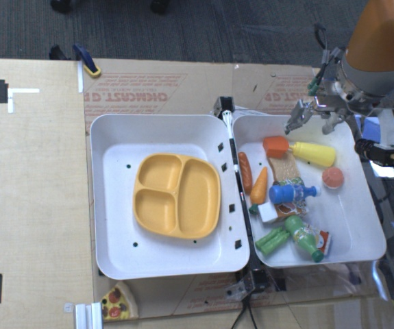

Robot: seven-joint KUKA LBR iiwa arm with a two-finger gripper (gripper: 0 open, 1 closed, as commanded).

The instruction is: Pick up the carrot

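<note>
Cardboard-covered bench (149, 91), two white bins. Carrot (259, 186) wedged by right bin's (361, 252) left wall, untouched. Tool (318, 117) poised upper right, spread, gripping nothing, likely pre-approach.

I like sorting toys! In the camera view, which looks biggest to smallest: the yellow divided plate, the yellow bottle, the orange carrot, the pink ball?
1. Yellow divided plastic plate
2. Yellow plastic bottle
3. Orange carrot, looking close to the bottle
4. Pink round ball
</note>
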